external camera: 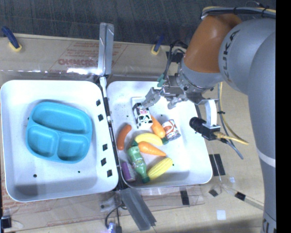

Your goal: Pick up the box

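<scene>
The box (142,113) is a small white carton with black cow spots, lying in the right bin (194,164) near its back left. My gripper (163,99) hangs just above and to the right of it, over the bin's back part. Its two fingers (149,99) are spread apart and open, with nothing between them. The box's right edge lies close under the left finger; I cannot tell if they touch.
Crowded around the box are an orange carrot (157,127), a red and white can (170,129), a banana (148,139), another carrot (123,136), a green bottle (137,160), corn (160,168) and a purple item (127,172). The left bin (19,178) holds a blue divided tray (59,131).
</scene>
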You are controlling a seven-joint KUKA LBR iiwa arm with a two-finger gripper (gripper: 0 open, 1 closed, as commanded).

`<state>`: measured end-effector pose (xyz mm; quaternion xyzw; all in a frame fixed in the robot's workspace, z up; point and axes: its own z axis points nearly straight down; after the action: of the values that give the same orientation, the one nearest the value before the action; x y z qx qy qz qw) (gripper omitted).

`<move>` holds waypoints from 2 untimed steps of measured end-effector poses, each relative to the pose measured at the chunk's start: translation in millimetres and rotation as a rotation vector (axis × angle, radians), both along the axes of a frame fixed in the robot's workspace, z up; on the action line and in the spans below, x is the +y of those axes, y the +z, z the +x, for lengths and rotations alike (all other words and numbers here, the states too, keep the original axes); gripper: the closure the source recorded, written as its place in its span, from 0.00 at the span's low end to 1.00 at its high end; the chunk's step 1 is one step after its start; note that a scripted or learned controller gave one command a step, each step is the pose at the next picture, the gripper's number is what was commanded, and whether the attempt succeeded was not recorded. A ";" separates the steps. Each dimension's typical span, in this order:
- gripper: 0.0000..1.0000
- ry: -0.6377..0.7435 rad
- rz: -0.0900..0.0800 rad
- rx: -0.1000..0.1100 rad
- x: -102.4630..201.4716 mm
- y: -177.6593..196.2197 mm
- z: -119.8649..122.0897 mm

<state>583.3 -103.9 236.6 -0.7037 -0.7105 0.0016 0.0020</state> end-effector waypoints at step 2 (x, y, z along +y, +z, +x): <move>0.00 0.426 0.001 -0.002 83.0 -45.5 -107.2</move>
<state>476.1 -20.9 191.1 -0.5375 -0.8433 0.0008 0.0014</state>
